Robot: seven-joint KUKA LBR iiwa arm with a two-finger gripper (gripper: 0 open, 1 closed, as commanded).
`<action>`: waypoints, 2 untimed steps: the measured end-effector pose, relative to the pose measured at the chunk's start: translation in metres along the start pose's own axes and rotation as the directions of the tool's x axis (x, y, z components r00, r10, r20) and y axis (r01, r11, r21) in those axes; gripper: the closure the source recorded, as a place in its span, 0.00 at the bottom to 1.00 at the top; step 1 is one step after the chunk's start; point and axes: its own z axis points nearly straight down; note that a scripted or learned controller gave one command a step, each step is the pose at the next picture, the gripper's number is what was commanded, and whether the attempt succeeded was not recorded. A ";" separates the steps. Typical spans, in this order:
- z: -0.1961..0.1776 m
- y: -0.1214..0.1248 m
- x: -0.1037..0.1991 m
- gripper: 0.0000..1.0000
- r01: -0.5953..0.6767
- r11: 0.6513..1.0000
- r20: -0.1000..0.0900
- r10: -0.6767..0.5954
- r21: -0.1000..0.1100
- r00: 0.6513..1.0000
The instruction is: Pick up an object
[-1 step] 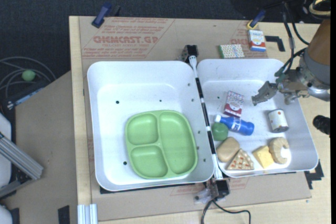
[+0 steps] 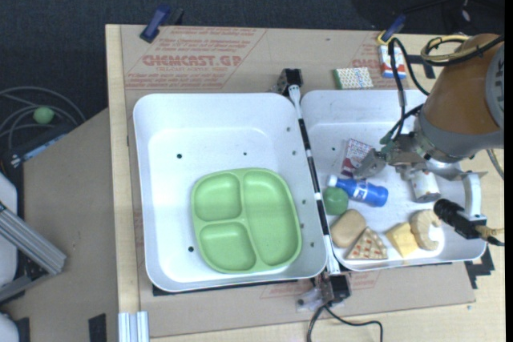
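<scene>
Gripper (image 2: 375, 162) reaches into the right bin (image 2: 321, 110) from the right, the grey arm (image 2: 457, 104) with its orange band bent low over the bin's far-right part. Its metal fingers point left; whether they stand wide or narrow I cannot tell, and nothing shows between them. A blue bottle (image 2: 361, 191) lies on its side just beside and nearer than the fingertips. Nearer still lie a tan bread piece (image 2: 348, 227), a pizza slice (image 2: 368, 247) and a yellow wedge (image 2: 403, 239). In the left bin (image 2: 160, 124) sits a green divided plate (image 2: 244, 219).
</scene>
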 end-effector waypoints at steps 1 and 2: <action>0.058 0.062 0.016 0.00 0.001 1.000 0.001 -0.001 -0.003 1.000; 0.047 0.062 0.016 1.00 0.000 1.000 0.002 0.000 -0.006 1.000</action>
